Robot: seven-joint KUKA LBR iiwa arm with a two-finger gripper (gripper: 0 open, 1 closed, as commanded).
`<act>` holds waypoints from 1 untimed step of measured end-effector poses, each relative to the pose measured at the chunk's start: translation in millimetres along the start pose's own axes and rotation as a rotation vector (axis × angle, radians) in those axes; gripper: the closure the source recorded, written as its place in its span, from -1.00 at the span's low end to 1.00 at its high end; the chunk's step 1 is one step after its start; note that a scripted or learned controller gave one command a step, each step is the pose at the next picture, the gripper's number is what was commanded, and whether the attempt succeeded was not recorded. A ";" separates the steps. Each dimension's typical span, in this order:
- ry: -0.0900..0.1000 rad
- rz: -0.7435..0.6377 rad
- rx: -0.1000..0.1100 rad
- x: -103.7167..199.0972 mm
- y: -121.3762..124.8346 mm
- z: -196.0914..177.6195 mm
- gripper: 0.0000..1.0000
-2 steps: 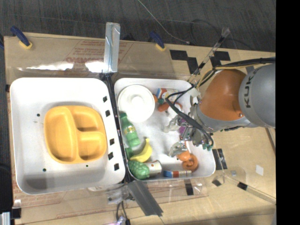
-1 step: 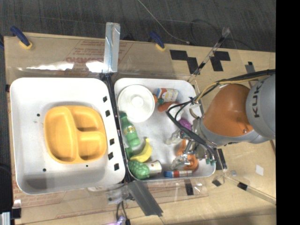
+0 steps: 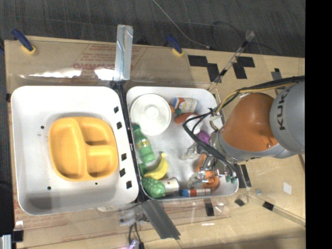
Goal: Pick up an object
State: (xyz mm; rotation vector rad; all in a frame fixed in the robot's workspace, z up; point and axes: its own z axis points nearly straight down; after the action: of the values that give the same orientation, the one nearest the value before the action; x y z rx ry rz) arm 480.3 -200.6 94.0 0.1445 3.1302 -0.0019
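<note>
Arm [image 3: 259, 126] marked "KU" on its grey housing, lowered into the right bin [image 3: 207, 95]. Gripper [image 3: 207, 170] sits over an orange object [image 3: 210, 177] near the bin's lower edge, beside a red-and-blue tube [image 3: 196, 192]; jaws' state cannot be told. Left bin [image 3: 31, 139] holds a yellow divided tray [image 3: 83, 148].

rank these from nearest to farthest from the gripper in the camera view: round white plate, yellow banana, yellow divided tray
Measured from the gripper, low in the right bin:
1. The yellow banana, to its left in the same bin, by the left wall.
2. The round white plate, in that bin's upper left corner.
3. The yellow divided tray, across the divider in the left bin.
</note>
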 end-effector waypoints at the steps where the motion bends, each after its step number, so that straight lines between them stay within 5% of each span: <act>1: 0.000 -0.001 0.000 0.0 0.1 0.0 -1.00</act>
State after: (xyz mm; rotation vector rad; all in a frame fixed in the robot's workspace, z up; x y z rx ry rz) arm 480.4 -200.5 94.0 0.1434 3.1304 -0.0022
